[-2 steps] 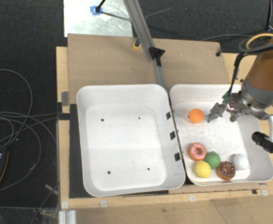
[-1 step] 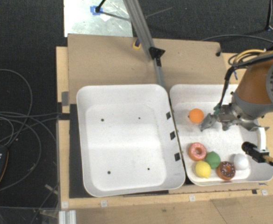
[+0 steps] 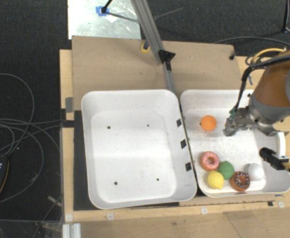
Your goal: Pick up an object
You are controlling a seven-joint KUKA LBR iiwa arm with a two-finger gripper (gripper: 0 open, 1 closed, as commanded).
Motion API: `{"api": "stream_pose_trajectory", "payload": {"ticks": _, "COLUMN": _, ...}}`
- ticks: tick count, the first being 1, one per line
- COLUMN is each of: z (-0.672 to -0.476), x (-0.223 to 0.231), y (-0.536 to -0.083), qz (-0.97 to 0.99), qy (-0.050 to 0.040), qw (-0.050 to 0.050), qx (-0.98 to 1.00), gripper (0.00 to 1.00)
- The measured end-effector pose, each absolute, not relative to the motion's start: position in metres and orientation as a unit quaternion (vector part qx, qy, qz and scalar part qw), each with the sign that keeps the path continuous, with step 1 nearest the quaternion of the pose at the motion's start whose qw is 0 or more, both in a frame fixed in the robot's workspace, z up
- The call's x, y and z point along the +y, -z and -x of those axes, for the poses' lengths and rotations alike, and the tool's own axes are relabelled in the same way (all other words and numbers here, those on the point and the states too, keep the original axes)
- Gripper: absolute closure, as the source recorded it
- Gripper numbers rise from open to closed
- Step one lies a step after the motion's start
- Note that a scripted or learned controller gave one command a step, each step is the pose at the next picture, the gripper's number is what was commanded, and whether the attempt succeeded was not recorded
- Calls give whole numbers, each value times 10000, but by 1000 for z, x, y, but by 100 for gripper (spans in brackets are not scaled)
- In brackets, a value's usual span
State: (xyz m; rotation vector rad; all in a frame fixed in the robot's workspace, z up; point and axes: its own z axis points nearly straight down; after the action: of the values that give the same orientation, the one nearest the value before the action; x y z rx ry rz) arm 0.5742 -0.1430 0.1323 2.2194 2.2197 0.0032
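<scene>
Right, the arm (image 3: 279, 90) comes in from the right w/ its pincer (image 3: 231, 126) low over the right bin (image 3: 192, 99), just beside the orange ball (image 3: 208, 123) on that ball's right. Can't tell from here how the pincer is set, too small and dark to read, and nothing visibly in it. The ball sits alone in the upper part of the right bin, well apart from the rest, so it looks the likeliest pick. My guess: light, smooth, round, prob. firm, so it'll roll or squirt out if nudged off-centre; best taken across its widest part, straight down over the middle. Count: 2 bins, the left bin (image 3: 93, 103) w/ nothing in it but a few dark dots on its floor. In the right bin 6 things: 1 orange ball, 1 pink donut (image 3: 209, 160), 1 green ball (image 3: 226, 169), 1 yellow lemon-ish thing (image 3: 215, 180), 1 brown donut (image 3: 241, 181), 1 white ball (image 3: 255, 171). Those five huddle near the front edge, touching or nearly so, harder to single out. Both bins rest on the tabletop (image 3: 115, 63).
</scene>
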Motion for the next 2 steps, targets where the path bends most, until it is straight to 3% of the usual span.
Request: {"api": "stream_pose_trajectory", "payload": {"ticks": 2, "z": -581, "x": -150, "y": -203, "qz": -7058, "qy": -12, "qw": 19, "qx": 7084, "gripper": 100}}
